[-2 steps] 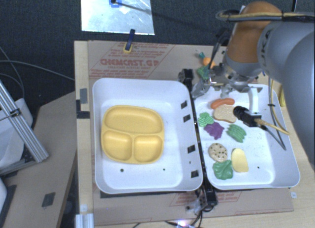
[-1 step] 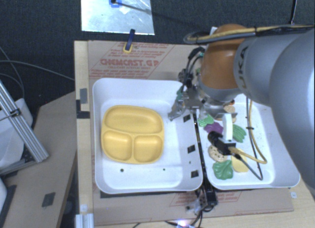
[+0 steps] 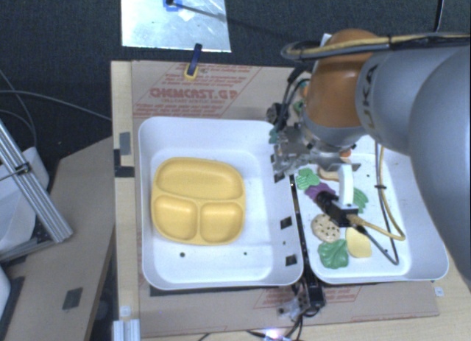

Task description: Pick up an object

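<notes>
Counter [image 3: 81,207] carries cardboard sheet [image 3: 191,93] and two white bins. Left bin [image 3: 147,207] holds yellow divided plate [image 3: 197,199]. Right bin [image 3: 419,251] holds pick candidates, bunched near inner wall: cookie [image 3: 322,227], green leaf [image 3: 333,253], yellow wedge [image 3: 358,244]. Hand [image 3: 288,157] sits low at far end of cluster, probably lining up grasp. Open or closed: cannot tell.

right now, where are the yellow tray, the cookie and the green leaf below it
yellow tray [image 3: 197,199], camera view, its middle
cookie [image 3: 322,226], camera view, its top face
green leaf [image 3: 333,253], camera view, its middle
</notes>
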`<state>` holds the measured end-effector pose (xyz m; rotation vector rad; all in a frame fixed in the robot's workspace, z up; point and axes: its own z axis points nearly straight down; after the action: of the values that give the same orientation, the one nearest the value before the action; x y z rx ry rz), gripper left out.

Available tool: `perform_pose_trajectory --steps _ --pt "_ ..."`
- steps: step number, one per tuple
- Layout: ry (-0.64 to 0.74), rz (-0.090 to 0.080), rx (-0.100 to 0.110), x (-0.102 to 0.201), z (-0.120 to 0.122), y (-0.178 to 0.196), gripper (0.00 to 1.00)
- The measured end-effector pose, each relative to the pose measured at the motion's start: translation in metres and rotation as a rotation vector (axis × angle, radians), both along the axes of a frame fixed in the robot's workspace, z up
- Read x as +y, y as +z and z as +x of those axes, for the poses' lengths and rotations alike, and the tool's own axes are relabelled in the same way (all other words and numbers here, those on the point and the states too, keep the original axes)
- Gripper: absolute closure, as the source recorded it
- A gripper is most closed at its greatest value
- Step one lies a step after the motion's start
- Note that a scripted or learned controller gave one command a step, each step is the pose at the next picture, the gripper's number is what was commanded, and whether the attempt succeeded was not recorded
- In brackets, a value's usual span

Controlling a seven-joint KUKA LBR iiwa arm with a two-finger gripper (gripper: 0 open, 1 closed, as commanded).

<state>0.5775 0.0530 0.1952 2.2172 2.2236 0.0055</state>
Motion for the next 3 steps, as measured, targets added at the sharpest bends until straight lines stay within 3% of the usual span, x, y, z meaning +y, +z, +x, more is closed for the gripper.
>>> perform_pose_trajectory --steps 1,2,3 --pt "0.004 0.0 0.011 0.031 -0.089 -0.012 1.0" --pt "0.003 -0.001 0.004 0.061 -0.046 -0.071 1.0" --pt "-0.007 -0.005 -0.008 -0.014 0.021 -0.006 1.0"
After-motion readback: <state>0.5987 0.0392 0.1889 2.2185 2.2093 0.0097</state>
